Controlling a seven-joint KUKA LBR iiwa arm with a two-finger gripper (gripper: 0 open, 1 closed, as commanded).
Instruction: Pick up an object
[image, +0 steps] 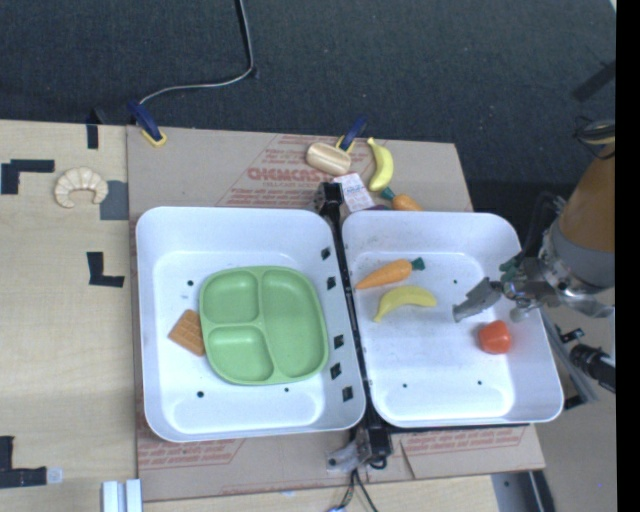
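Two white bins side by side on a bench (60, 330), resting on a cardboard sheet (270, 170) printed in red — "CHEMCAS…" partly readable, the rest cut off by things lying on it; more red print along the sheet's near edge, too small to read. In the left bin (160, 240): a green divided plate (265, 325) with a tan cracker-like piece (187, 332) tucked against its left edge. In the right bin (440, 400): a carrot (386, 274) with a green top, a banana (404, 299) just below it, and a red tomato (495, 338) toward the right wall. Jaws (497, 296) spread open at the right side of that bin, holding nothing, just above and left of the tomato, one finger pointing left toward the banana but apart from it. Beyond the bins on the cardboard: a bread roll (327, 157), a second banana (380, 165), a small white labelled packet (352, 190) with writing too blurred to read, and an orange thing (405, 202) half hidden by the bin rim. Two blue clamps (146, 122) at the sheet's far edge. Croissant (80, 186) off to the left on the bench.
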